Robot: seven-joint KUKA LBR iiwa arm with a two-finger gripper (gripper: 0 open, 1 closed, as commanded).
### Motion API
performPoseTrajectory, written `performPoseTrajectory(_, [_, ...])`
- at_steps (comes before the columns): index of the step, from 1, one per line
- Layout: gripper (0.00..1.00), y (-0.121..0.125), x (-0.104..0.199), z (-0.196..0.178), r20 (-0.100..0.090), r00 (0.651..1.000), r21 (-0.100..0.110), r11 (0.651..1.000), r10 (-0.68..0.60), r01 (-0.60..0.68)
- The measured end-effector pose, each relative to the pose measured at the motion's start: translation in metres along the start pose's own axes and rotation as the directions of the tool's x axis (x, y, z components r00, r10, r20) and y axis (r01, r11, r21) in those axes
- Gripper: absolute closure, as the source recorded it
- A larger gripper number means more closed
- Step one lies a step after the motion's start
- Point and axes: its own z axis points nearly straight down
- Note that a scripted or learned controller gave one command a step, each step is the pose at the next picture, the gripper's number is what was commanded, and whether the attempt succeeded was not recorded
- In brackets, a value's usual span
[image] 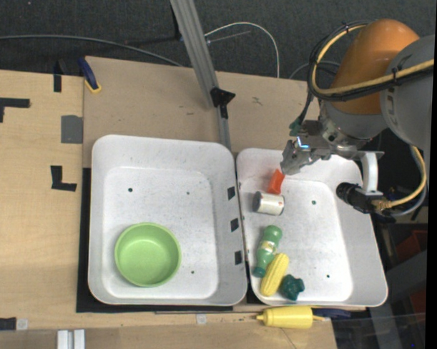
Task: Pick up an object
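bins (162, 150): white plastic, speckled, matt
bowl (148, 254): green plastic, smooth
counter (31, 221): pale wood, matt
arm band (372, 65): orange, glossy

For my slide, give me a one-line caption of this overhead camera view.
Gripper poised over an orange block in the right bin; green bowl in the left bin.

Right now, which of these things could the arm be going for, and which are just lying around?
In play, right bin:
orange piece below the gripper
white cylinder
green bottle
yellow corn
dark green toy

Lying about:
green bowl, left bin
yellow bottle on the bench edge
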Motion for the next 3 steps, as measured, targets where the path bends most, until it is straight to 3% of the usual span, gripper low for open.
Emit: performPoseTrajectory(3, [1.00, 0.017, 0.159, 0.013, 0.000, 1.000, 0.000, 1.000, -0.001, 0.001])
